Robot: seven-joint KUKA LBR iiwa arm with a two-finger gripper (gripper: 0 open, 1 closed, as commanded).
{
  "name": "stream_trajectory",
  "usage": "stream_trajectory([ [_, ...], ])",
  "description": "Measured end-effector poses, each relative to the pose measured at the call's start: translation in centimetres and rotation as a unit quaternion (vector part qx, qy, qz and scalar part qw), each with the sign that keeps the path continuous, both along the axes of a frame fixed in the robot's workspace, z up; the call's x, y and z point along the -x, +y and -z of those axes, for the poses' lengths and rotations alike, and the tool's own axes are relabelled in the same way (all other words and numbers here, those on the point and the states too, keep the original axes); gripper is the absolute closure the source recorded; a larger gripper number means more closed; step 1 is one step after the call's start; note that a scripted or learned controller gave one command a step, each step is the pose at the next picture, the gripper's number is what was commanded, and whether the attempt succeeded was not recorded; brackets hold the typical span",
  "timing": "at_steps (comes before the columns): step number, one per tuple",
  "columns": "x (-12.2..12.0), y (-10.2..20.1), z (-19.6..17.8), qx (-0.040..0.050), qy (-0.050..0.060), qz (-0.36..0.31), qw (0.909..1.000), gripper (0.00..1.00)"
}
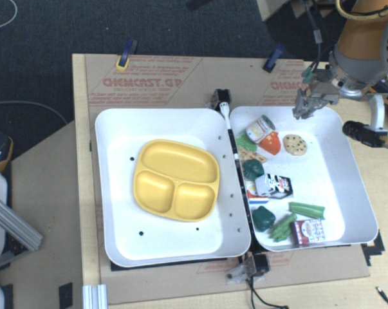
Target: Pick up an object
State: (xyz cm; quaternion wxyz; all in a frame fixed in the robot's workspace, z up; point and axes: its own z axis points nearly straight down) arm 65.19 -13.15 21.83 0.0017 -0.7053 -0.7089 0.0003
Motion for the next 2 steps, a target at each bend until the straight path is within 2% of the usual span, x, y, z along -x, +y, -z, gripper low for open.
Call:
stream_trajectory([
  [2, 2.0, 10.8, 0.5, -0.0003, 0.0, 0.0, 1.0, 1.0],
])
